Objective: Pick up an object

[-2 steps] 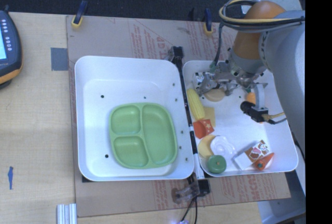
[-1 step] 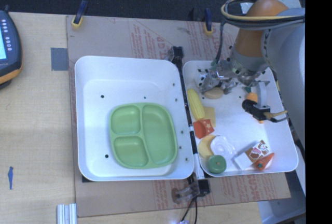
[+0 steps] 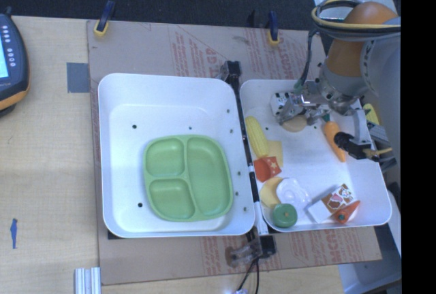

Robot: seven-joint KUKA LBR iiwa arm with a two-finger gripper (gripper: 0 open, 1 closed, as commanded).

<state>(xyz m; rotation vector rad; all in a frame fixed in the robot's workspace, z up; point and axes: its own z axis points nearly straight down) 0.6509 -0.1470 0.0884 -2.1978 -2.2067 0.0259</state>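
You have a light wooden bench (image 3: 48, 170) under a brown printed cardboard sheet (image 3: 177, 47), clamped at the far edge by a yellow clip (image 3: 103, 20) and a blue one (image 3: 272, 28). Two shallow white plastic bins (image 3: 170, 92) (image 3: 371, 184) sit side by side on it. At the left edge lies what looks like a handheld control pendant (image 3: 10, 61).

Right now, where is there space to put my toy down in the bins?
The left bin has bare floor all around the green tray, widest behind it. In the right bin, one open patch lies mid-floor between the corn, the carrot and the carton. Its left side and front are crowded, and the gripper fills the back.
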